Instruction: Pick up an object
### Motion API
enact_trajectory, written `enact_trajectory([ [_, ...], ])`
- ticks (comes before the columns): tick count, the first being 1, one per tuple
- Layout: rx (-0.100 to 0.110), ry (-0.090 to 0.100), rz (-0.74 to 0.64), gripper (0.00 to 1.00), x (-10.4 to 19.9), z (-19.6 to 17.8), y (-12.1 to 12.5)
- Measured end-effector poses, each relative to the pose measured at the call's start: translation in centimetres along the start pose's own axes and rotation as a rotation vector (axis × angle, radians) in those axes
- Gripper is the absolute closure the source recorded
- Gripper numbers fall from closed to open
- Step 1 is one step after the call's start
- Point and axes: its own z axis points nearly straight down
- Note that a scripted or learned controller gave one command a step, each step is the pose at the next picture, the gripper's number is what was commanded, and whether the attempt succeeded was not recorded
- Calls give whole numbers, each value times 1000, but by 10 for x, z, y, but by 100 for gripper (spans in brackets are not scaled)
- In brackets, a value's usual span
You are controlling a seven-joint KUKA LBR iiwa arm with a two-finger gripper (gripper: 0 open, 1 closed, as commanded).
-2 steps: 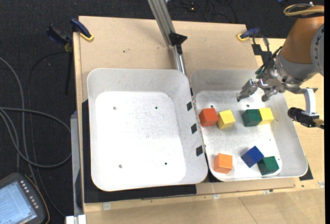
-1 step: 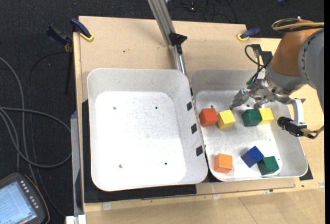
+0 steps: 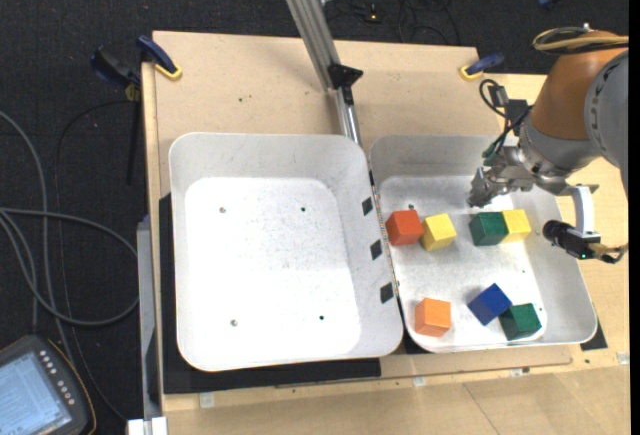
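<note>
The right bin (image 3: 440, 181) holds several small blocks. A red-orange block (image 3: 404, 226) and a yellow block (image 3: 438, 232) sit side by side near its middle. Further right, a green block (image 3: 488, 228) touches another yellow block (image 3: 516, 222). Near the front lie an orange block (image 3: 432, 316), a blue block (image 3: 489, 303) and a dark green block (image 3: 520, 320). My gripper (image 3: 487, 191) hangs low over the bin's back right part, just above the green block, and no block shows between its fingers.
The left bin (image 3: 200, 163) sits beside the right one on the wooden bench. A slanted metal pole (image 3: 310, 13) comes down to the gap between the bins. Blue and yellow clamps (image 3: 158, 55) grip the bench's back corners. Cables lie on the dark floor.
</note>
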Motion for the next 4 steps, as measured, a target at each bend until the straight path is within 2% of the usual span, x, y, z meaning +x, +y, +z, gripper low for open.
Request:
enact_trajectory([
  [2,-4,-1,-1,100,-7,-101,11],
  [4,2,3,-6,100,98,-127,8],
])
